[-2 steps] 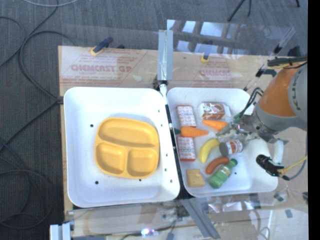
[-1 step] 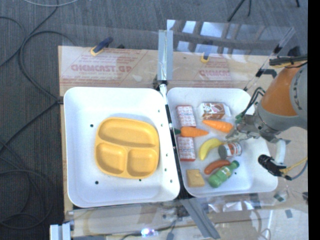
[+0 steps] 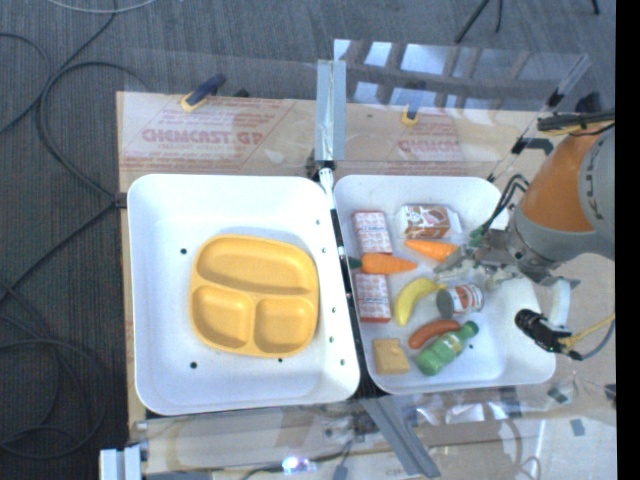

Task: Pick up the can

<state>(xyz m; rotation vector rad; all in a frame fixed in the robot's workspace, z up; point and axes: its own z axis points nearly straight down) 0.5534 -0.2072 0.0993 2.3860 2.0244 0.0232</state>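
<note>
Bottle [image 3: 446, 347], green, lies nearest in the right bin [image 3: 520, 368], beside a sausage [image 3: 433, 332]. Just behind them the can [image 3: 459, 299] lies on its side, small, with grey lid and red-white label. Gripper [image 3: 478, 259] hangs just above it; whether its fingers are spread, I cannot tell.
</note>
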